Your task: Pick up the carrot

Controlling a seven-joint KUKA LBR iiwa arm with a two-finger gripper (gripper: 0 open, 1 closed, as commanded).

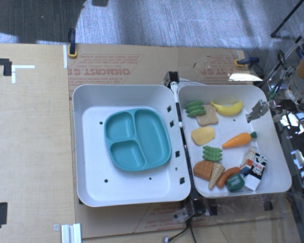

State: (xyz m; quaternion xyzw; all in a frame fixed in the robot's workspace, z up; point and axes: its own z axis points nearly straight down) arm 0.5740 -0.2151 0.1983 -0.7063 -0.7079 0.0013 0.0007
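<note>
The orange carrot with a green tip lies tilted in the right bin, near its middle right. My gripper hangs over the bin's upper right part, above and to the right of the carrot and apart from it. Nothing is seen in its grip.
Around the carrot lie a banana, pea pods, a bread slice, a yellow piece, green beans, a waffle, a green pepper and a milk carton. The left bin holds a teal divided plate.
</note>
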